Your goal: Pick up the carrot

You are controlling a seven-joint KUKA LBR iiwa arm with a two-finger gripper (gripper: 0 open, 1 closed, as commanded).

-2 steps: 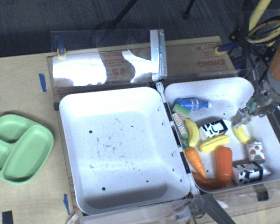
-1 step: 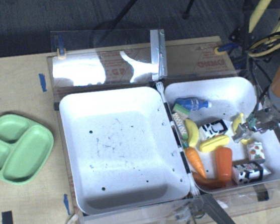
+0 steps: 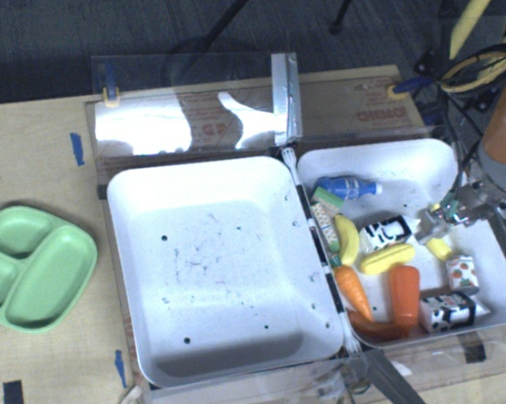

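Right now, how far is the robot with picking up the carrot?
Nothing looks done yet. The carrot lies in the right bin, at its left wall, beside the orange-red sausage-shaped toy and below the banana. In hand: the claw is over the bin's right part, apart from the carrot, with nothing seen in it. Left: move to the carrot, grasp it and lift it.

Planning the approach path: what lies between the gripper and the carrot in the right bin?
In the camera view, between the gripper and the carrot lie a black-and-white carton and a yellow piece, the carton nearer the gripper.
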